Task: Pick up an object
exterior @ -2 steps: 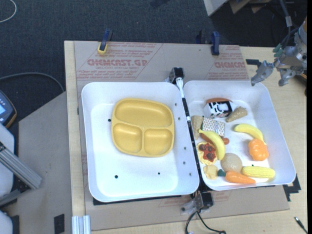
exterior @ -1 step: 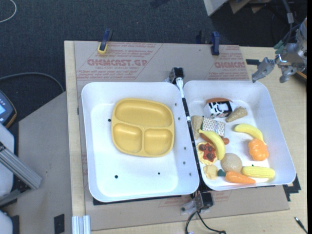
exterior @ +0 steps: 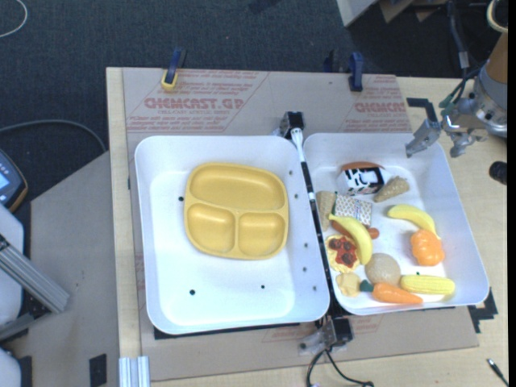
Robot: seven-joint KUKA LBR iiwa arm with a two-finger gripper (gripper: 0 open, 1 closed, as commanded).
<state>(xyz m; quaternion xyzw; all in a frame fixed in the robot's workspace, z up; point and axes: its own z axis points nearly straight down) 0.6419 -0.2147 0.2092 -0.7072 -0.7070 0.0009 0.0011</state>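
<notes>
1. Pincer sat at upper right of the frame, over the top right corner of the right bin. Its two fingers looked spread, one grey tip angling down-left at the bin's rim, the other to its right; nothing was between them. The view was small and slanted there, so the spread is my best reading.
2. Arm came in from the right edge, wrist above the bin's far corner, probably parked high so it could drop onto any item below.
3. Task things were all piled in the right bin, centre to lower right of the frame: a black-and-white toy at top, a tan piece beside it, a small banana, an orange fruit, a corn cob, a carrot, a larger banana lying across a red item, and a pale round piece.
4. Items touched or overlapped on the bin's left side, likely just dumped in as a heap; the small banana and the orange fruit sat freer, so they were the easier picks by my judgement.
5. Left bin held a yellow divided tray, flat in its upper middle, nothing in its compartments.
6. No grasp had been made; the pincer was well apart from every item.
</notes>
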